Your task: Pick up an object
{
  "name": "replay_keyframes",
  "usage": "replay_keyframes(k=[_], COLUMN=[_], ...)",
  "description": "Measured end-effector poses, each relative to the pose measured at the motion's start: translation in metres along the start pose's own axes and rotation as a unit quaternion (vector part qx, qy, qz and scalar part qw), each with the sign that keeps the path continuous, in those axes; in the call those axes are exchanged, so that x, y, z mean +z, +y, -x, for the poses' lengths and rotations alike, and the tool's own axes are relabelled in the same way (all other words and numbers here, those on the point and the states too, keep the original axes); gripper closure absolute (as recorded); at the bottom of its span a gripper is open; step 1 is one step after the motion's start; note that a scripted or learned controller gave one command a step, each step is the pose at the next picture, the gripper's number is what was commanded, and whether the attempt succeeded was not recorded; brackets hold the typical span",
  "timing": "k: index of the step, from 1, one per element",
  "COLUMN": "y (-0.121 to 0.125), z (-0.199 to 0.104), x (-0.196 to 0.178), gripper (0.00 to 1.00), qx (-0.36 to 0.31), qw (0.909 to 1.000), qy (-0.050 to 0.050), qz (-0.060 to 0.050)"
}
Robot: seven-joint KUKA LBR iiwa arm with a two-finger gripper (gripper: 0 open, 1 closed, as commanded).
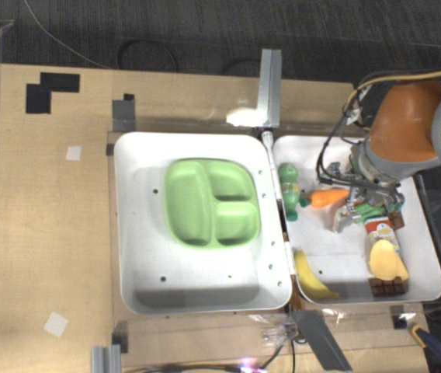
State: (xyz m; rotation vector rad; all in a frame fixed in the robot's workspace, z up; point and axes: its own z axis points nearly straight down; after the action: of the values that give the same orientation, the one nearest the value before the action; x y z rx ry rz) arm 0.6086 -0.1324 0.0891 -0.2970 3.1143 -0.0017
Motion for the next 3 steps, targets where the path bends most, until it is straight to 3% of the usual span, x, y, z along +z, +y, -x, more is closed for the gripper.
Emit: replay_keyframes(k=[1,2,3], y=[0.038,0.045,0.049], z=[0.018,0.034,-0.001], x=[0.0,0.001,-0.001], gripper=[0.0,0.0,0.0], qx=[-0.01,0.053,0.114], qw=[0.9999,0.9986,0.9935], qy=[-0.001,0.0,-0.001], qz=[0.0,-0.001,0.0])
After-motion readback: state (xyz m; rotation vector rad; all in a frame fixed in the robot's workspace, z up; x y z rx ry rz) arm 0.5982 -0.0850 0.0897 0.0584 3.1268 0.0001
